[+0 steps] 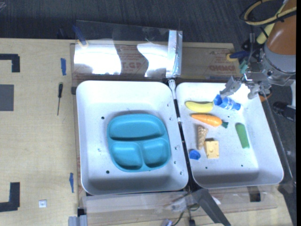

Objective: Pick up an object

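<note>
The right bin (263,168) holds a yellow banana (199,106), an orange carrot (207,120), a crumpled blue object (226,102), a green cucumber (242,135), a tan stick (201,135), a yellow cheese block (212,149) and a small blue piece (194,154). My gripper (243,88) hangs over the bin's far right part, open, its fingers spread with nothing between them. Its left finger (231,85) stands just above and behind the crumpled blue object. The grey arm with its orange band comes in from the upper right.
The left bin (89,102) holds a blue divided plate (138,141). A clear plastic sheet (127,55) stands behind the left bin. Yellow and black cables (263,13) loop at the upper right by the arm.
</note>
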Controlling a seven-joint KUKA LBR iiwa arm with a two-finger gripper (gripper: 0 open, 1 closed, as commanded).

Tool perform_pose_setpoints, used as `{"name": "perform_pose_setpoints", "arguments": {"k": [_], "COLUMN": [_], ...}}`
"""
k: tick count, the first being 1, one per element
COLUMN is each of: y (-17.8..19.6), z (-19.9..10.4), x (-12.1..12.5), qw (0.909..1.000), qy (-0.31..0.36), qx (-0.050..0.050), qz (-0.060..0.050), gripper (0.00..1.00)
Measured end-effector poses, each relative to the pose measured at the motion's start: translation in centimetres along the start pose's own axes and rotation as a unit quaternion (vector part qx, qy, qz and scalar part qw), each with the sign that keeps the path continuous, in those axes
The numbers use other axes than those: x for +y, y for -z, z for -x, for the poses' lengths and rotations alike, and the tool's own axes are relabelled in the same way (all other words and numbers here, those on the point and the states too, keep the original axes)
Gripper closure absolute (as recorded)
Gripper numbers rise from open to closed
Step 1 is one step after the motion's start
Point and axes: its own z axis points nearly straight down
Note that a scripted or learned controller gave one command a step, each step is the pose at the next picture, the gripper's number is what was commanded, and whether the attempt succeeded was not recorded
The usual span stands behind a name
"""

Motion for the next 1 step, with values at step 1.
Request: {"name": "perform_pose_setpoints", "arguments": {"k": [1], "y": [-16.57], "z": [-1.32], "x": [-0.63], "qw": [0.9959], "qy": [0.090], "qx": [0.001], "qz": [-0.005], "gripper": [0.00]}}
